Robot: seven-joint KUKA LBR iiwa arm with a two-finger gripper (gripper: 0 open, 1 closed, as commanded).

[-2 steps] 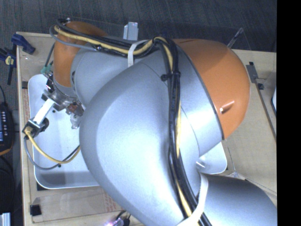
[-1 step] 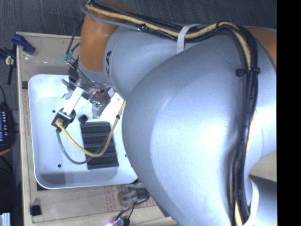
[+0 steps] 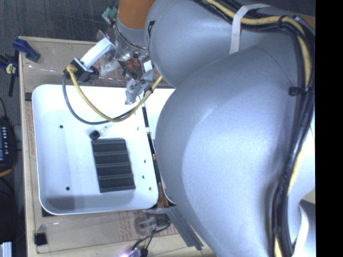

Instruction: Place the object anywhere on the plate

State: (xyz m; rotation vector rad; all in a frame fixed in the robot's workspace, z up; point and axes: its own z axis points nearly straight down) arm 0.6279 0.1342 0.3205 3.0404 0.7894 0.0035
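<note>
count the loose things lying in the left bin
2: a dark ribbed rectangular block mid-bin, and a small black piece just beyond its upper corner. The arm may hide others in the right bin.

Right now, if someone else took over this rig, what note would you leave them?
Gripper: at the far edge of the left bin, by the divider; finger state can't be read, and nothing shows between the fingers.
Things: a dark ribbed rectangular object lies flat on the left bin's floor, with a small dark piece at its upper corner. The arm covers the right bin.
Done: nothing that can be confirmed.
Left: pick up the object and set it on the plate.
</note>
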